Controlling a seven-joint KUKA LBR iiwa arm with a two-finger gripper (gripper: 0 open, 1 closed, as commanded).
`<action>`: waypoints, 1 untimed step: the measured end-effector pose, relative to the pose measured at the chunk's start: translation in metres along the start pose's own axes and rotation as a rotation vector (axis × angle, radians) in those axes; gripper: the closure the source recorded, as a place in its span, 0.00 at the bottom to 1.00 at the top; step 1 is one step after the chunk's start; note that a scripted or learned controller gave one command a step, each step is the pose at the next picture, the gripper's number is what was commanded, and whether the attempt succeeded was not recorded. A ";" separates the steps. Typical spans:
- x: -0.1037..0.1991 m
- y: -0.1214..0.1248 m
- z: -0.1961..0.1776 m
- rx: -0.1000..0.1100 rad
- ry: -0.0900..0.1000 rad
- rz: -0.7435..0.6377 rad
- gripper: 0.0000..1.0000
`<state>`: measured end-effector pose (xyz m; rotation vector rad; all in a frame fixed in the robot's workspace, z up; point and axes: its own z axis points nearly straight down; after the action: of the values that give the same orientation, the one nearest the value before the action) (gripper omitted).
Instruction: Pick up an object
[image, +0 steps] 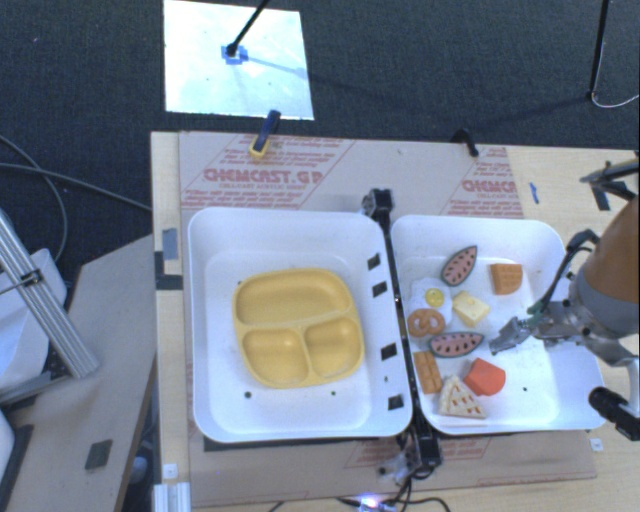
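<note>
White plastic, two shallow bins side by side on a wooden bench. Left bin (200, 300): holds a yellow divided plate (297, 325) with three compartments, lying flat near the middle. Right bin (540, 240): holds a cluster of small toy foods, mostly in its left half. From the top: a watermelon slice (459, 265) tilted, an orange cracker block (506, 277) to its right, a small yellow round piece (434, 297), a pale yellow cheese cube (471, 307), a brown pretzel (426, 322), a second watermelon slice (457, 344), a long orange wafer (428, 371) along the left wall, a red-orange block (485, 377), and a waffle-patterned triangle (461, 401) at the bottom.

Reaching in from the right, grey arm with the gripper (503, 338) low over the right bin. Tip just right of the second watermelon slice and just above the red-orange block, close to both; contact not clear. Cannot tell how far apart the fingers stand, and nothing visibly held.

Under the bins, a brown sheet (300, 165) with red print, readable as "CHEMCAST GP", repeated at the right in slanted form. Blue and yellow tool (264, 134) lying on the sheet's upper edge. Behind, on dark carpet, a pale square panel (237, 60). Black clips (378, 289) along the seam between the bins.
</note>
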<state>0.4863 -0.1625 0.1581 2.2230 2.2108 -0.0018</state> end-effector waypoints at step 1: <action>0.097 0.001 -0.028 0.000 0.008 -0.018 0.00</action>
<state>0.4879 -0.0659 0.1857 2.2068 2.2346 0.0070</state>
